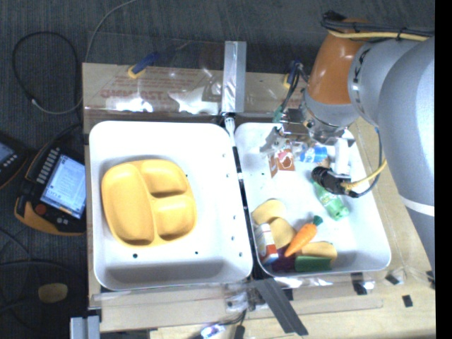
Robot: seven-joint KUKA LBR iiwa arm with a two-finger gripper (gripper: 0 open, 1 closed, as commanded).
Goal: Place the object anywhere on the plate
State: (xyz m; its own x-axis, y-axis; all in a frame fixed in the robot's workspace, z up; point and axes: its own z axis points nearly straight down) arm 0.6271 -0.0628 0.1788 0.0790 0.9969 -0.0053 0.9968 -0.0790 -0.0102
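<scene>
Well, my pincer [277, 145] hangs over the far left corner of the right-hand white plastic bin [364, 232]. It is bare grey metal, and from this slant I cannot tell how wide it stands or whether it grips anything. Just beneath it is a small flat reddish-brown packet [283, 162] with a pale patch on its face. I cannot make out whether the two touch, and the print is too small to read.

Right of the packet lies a glossy, crinkled blue-and-white wrapper [311, 154]. Nearer the front a clear green plastic bottle [333, 205] lies on its side.

The front left corner of that bin is crowded. Two rounded pale-yellow lumps [270, 212] lie there, with an orange carrot with a green top [301, 237] tilted across them. A red-and-white can [265, 243] and a dark green block [311, 263] sit beside them.

Across the dividing wall, well apart from the packet, the smooth yellow moulded plastic plate [148, 200] with three compartments sits in the left-hand white bin [212, 147].

Behind both bins lies a crumpled clear plastic sheet [162, 90] with faded red lettering I cannot read. A control pendant with a lit screen [60, 186] rests on the dark carpet at the left.
</scene>
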